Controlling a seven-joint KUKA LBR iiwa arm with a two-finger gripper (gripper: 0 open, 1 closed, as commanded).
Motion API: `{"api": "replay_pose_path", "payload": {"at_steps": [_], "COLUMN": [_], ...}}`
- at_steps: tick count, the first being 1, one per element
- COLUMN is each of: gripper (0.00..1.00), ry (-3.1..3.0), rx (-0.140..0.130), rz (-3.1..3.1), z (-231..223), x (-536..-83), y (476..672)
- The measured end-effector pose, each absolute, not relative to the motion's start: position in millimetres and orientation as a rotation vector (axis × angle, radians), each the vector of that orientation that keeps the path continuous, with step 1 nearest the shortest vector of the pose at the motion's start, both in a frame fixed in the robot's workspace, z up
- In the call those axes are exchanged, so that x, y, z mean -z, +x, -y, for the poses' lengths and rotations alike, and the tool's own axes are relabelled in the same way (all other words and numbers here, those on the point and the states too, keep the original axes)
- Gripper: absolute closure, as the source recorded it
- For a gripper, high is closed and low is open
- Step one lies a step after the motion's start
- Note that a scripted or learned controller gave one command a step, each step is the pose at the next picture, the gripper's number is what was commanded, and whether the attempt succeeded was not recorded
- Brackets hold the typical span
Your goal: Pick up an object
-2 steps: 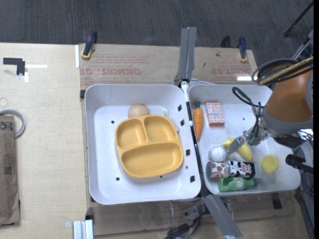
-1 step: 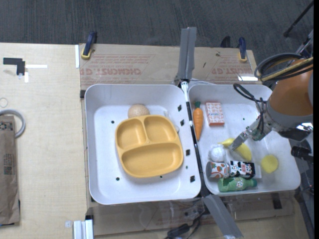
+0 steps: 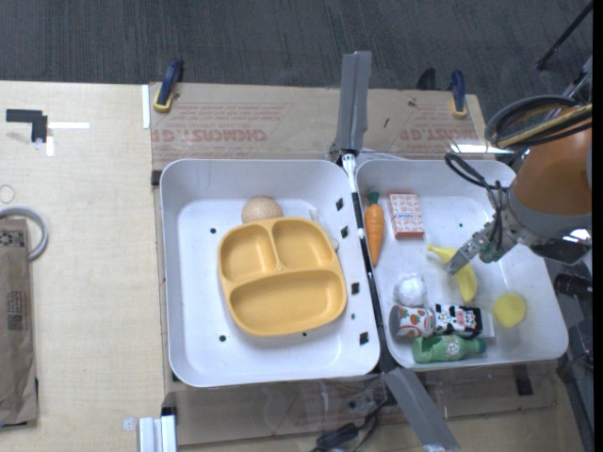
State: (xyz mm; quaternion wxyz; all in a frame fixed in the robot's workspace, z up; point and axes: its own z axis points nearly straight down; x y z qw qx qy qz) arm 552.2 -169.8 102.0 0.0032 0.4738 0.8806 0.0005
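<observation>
My gripper [image 3: 464,258] reaches in from the right and is low over the middle of the right bin [image 3: 542,347]. It sits on top of a yellow banana [image 3: 467,288] and hides the banana's middle. One yellow end pokes out to the gripper's left and the other below it. Near it lie an orange carrot [image 3: 375,230], a red and white box [image 3: 406,215], a small yellow round piece [image 3: 510,309], a white crumpled ball [image 3: 410,288], a small can [image 3: 411,321], a black and white carton [image 3: 458,320] and a green bottle [image 3: 448,348].
The left bin [image 3: 184,281] holds a yellow divided plate [image 3: 281,276] with a beige bun [image 3: 261,209] behind it. A grey divider [image 3: 353,102] runs between the bins. Black cables [image 3: 513,116] loop at the upper right by the arm.
</observation>
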Motion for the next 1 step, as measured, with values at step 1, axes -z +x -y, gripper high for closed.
{"api": "replay_pose_path", "payload": {"at_steps": [1], "gripper": [1.00], "ry": [1.303], "rx": [0.000], "rz": [-2.857], "z": [127.6], "x": [-208.2], "y": [523.3]}}
